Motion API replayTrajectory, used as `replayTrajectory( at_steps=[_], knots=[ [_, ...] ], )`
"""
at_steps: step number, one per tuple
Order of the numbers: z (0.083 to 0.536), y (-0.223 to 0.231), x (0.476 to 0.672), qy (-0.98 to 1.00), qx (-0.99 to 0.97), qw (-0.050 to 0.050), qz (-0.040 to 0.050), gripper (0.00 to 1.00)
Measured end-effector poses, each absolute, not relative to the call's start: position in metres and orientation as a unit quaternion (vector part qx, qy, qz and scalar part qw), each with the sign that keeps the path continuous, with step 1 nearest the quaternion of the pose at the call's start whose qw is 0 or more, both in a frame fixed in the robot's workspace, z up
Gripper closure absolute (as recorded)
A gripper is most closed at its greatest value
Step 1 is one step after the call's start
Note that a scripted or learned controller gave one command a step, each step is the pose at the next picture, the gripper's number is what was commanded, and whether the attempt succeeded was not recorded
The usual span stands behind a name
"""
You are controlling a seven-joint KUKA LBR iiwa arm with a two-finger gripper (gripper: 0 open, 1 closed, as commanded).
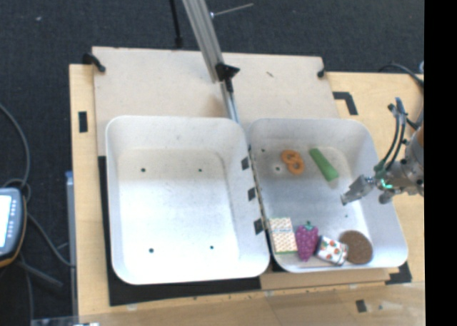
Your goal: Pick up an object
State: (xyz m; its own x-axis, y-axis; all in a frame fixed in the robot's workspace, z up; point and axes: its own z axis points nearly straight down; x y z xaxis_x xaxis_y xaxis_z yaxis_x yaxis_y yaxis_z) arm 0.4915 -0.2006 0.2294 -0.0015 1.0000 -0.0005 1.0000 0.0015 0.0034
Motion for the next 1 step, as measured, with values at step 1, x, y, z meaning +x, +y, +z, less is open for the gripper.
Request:
replayTrajectory(
  at_steps=[1],
  knots=[
    [0.1694,-0.2087,0.4934,0.707,0.708,-0.001,-0.0017,0.0]
  ],
)
